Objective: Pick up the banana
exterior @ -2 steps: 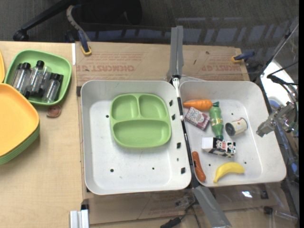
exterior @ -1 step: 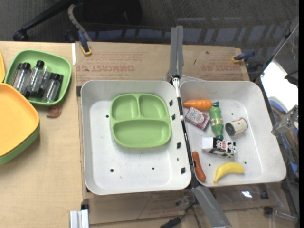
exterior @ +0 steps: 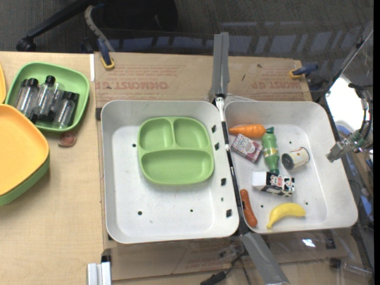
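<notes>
The yellow banana (exterior: 285, 213) lies on its side near the front of the right white bin (exterior: 317, 189). Its curve opens downward and its left tip points toward the bin's front edge. Nothing touches or covers it. A red pepper-like piece (exterior: 248, 208) lies just to its left, and a black-and-white patterned box (exterior: 279, 184) lies just behind it.
Further back in the right bin are a carrot (exterior: 247, 130), a pink packet (exterior: 246, 148), a green bottle (exterior: 270, 149), a small can (exterior: 295, 158) and a white block (exterior: 259, 178). The left bin (exterior: 119, 206) holds a green divided plate (exterior: 176, 150). At far left stand yellow plates (exterior: 21, 159) and a green tray of vials (exterior: 47, 97).
</notes>
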Motion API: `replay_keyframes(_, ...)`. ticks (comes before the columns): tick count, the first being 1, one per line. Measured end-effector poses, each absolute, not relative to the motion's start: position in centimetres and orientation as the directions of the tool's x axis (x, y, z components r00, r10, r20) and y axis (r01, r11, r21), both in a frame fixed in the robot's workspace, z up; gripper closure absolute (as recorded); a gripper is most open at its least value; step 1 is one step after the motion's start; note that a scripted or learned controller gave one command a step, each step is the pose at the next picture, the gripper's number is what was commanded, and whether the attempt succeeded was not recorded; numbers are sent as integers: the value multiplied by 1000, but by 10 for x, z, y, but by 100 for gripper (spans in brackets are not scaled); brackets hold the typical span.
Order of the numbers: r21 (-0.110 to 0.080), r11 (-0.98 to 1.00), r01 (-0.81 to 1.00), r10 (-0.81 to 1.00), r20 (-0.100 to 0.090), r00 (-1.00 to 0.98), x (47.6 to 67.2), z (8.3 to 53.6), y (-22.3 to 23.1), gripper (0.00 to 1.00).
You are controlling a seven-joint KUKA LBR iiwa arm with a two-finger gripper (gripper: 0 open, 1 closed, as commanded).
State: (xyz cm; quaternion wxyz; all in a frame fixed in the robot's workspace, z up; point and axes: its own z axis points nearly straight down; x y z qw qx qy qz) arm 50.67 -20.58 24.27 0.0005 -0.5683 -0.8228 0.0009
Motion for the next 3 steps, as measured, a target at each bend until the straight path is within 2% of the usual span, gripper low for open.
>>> replay_keyframes(1, 0, 394, 919, 919, -2, -394, 478, 288, -223, 100)
replay_keyframes(2, -3, 179, 984, 984, 1, -179, 478, 217, -150, 100)
replay_keyframes(3, -1, 214, 977, 977, -1, -214, 478, 233, -167, 100)
